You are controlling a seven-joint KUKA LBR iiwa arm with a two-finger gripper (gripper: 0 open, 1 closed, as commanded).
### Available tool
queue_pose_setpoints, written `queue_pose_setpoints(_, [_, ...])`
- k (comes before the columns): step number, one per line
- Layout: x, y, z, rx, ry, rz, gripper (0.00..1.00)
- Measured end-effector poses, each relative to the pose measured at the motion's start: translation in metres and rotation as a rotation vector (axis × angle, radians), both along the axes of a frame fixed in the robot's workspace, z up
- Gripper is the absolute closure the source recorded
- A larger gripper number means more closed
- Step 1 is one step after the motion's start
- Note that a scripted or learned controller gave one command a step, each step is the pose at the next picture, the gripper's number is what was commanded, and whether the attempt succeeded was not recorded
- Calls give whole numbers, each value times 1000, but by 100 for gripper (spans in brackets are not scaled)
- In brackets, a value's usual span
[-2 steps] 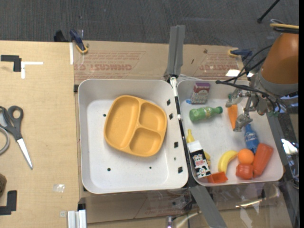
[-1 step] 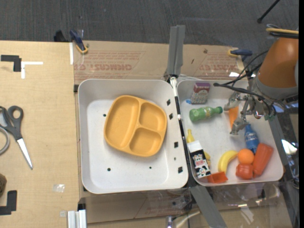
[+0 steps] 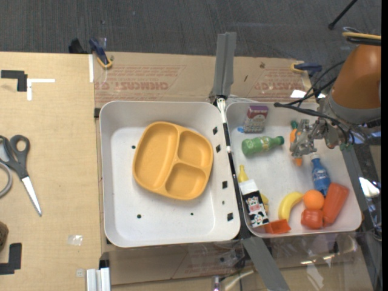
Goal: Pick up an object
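Camera view: jaws [image 3: 298, 150] just above blue bottle [image 3: 319, 176].

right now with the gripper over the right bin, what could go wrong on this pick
1. The gripper hangs between the green bottle and the blue bottle, not centred over either, so a straight descent could close on nothing.
2. The blue bottle lies next to the carrot and orange; reaching there could nudge the cluster.
3. The green bottle is round and lying down, so it could roll away from the fingers.
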State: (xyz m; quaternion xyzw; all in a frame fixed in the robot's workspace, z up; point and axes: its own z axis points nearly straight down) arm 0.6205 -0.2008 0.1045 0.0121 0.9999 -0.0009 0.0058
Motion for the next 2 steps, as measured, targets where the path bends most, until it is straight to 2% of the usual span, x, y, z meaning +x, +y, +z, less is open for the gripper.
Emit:
queue_pose_setpoints(1, [0, 0, 0, 0, 0, 0, 0])
queue_pose_setpoints(2, [2, 0, 11, -2, -6, 1, 100])
